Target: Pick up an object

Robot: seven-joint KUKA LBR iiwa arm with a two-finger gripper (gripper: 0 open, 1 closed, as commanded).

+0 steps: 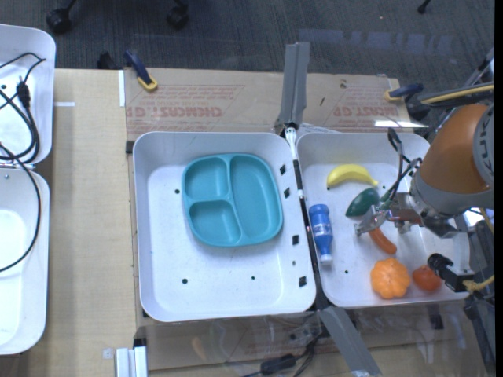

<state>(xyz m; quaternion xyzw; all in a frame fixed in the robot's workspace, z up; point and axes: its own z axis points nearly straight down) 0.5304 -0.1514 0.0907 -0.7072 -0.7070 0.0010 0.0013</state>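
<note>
Gripper (376,225) low in right bin (346,293), grip state indeterminate; crowded by green object (361,203), carrot (384,243), possibly touching; bottle (320,230) near divider.

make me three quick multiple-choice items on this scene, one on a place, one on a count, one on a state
1. Where is the blue bottle?
A. on the teal plate
B. in the right bin, by its left wall
C. on the cardboard

2. How many compartments has the teal plate?
A. two
B. three
C. five

3. How does the banana lie?
A. flat on the floor of the right bin
B. on the teal plate
C. on the orange fruit

Answers: B, it lies along the divider inside the right bin; B, one long and two smaller sections show; A, it rests on the bin floor, up-view of the gripper.
</note>
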